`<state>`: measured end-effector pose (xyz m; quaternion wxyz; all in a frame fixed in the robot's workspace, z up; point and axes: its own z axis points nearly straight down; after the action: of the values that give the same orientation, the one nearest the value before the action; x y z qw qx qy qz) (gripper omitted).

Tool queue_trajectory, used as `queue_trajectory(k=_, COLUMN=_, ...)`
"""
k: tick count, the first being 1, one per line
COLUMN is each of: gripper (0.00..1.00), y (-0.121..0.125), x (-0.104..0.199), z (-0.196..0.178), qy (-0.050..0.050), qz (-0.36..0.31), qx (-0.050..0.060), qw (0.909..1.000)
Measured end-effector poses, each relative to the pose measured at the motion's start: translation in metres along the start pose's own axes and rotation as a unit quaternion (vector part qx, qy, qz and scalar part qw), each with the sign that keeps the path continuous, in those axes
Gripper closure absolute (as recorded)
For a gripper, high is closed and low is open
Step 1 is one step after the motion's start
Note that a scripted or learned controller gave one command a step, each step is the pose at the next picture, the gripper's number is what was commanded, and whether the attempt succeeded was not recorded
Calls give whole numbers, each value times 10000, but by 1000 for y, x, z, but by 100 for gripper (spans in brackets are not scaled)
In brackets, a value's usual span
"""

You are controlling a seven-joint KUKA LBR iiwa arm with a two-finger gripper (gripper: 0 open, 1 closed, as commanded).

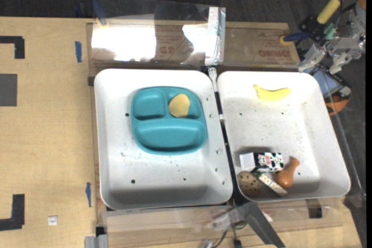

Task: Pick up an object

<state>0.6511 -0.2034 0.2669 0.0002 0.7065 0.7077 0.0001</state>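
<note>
The gripper (343, 46) sits at the upper right of the frame, outside the 2 bins; its jaws cannot be made out. In the right bin (302, 125), a banana (271, 92) lies near the top, with small objects (268, 170) clustered at the bottom. The left bin (110, 142) holds a teal tray (168, 133) carrying a yellow lump (179, 105).

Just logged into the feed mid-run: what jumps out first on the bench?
The teal divided plate in the left bin stands out, with a yellow-tan lump in its upper right compartment. In the right bin, a yellow banana lies alone near the far wall, and a small cluster of items crowds the near edge. The tool sits beyond that bin's far right corner.
</note>
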Motion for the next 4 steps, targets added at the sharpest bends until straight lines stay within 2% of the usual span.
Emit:
queue_trajectory(k=1, gripper=0, y=16, x=31, z=160, qy=2, qz=1587, qx=-88, qw=9873)
queue_trajectory(k=2, gripper=0, y=1, x=11, z=165, qy=28, qz=2565, qx=-136, qw=9664)
queue_trajectory(k=3, gripper=0, y=-86, x=83, z=180, qy=14, qz=1903, qx=-9, qw=9817)
queue_trajectory(k=4, gripper=0, y=-99, x=55, z=180, qy=3, qz=3427, qx=-23, qw=9395)
